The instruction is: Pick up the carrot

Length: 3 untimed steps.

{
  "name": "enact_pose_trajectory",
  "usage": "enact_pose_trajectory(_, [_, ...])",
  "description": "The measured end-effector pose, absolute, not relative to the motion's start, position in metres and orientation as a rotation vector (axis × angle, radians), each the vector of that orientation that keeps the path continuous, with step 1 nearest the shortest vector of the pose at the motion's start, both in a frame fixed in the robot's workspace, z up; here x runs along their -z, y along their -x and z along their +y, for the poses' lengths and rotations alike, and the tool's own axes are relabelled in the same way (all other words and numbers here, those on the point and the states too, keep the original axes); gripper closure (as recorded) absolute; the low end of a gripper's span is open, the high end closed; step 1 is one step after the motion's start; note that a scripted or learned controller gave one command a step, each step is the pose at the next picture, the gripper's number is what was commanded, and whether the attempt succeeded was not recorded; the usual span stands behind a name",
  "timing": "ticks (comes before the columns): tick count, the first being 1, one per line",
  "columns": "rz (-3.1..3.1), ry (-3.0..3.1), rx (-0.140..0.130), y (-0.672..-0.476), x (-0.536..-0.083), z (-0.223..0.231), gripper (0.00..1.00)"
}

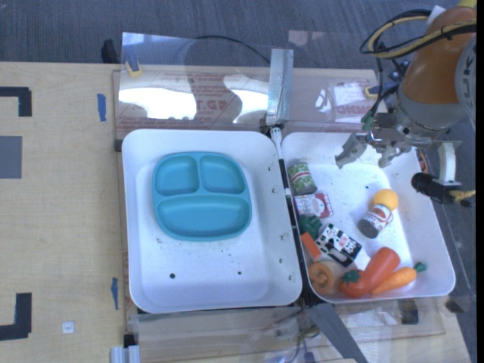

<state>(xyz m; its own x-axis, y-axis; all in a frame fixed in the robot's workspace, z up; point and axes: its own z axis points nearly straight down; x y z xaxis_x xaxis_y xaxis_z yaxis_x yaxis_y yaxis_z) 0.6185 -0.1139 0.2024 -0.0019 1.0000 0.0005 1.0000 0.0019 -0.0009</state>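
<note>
Carrot [395,280] at right bin's [437,225] near edge, tool [370,151] well apart above, seemingly spread, holding nothing

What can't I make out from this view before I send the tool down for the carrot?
- Carrot: its left end is tucked behind the red pepper.
- Tool: too small and blurred to read its finger state.
- Small packet: print too small to read.
- Arm: cut off by the right edge.
</note>
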Motion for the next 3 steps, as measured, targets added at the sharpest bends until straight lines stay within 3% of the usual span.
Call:
enact_pose_trajectory(1, [-2.013,2.408,-0.002,-0.599,-0.174,-0.114,0.00])
enact_pose_trajectory(2, [-1.831,2.556,0.001,-0.608,-0.231,-0.176,0.00])
enact_pose_trajectory(3, [-2.155,2.274,0.002,-0.549,-0.103,-0.204,0.00])
